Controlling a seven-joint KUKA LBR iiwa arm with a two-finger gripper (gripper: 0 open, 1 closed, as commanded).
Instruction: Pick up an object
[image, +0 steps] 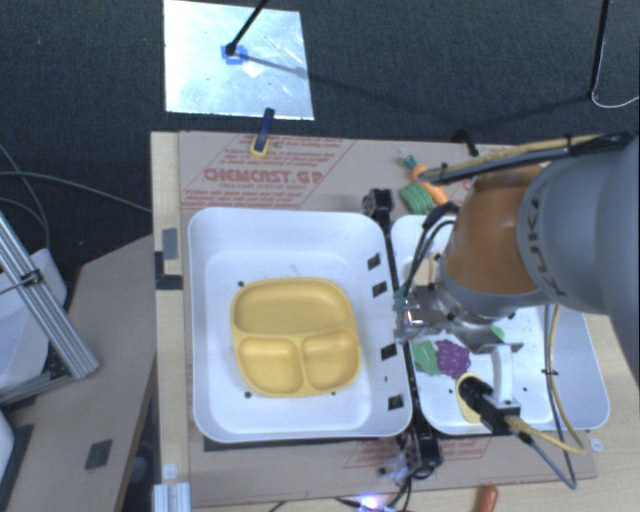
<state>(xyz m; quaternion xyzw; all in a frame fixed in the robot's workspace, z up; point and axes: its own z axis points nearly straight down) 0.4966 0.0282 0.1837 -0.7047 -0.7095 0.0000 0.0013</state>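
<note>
Camera view: the grey arm (560, 230) with its orange band covers most of the right bin (590, 400). The gripper (455, 325) sits low over that bin's left part, just right of the wall shared with the left bin (290, 230). Whether it is open or closed cannot be told from this angle; the wrist body hides that end.

Candidate objects, placed relative to the gripper: a purple bunch of grapes (453, 357) just below it, a green piece (425, 355) touching the grapes on their left, and a yellow piece (470, 398) further below, partly behind a black cable end. A yellow divided tray (295, 335) lies well to the left, in the left bin.

Judgement: the step in hand is the descent onto the grapes. To do it well, centre on the bunch rather than the seam between grapes and green piece, and stay off the bin wall.

Orientation: the grapes read as a rounded clump, with a slight long axis running top to bottom in the frame; no clear pointing end is visible.
</note>
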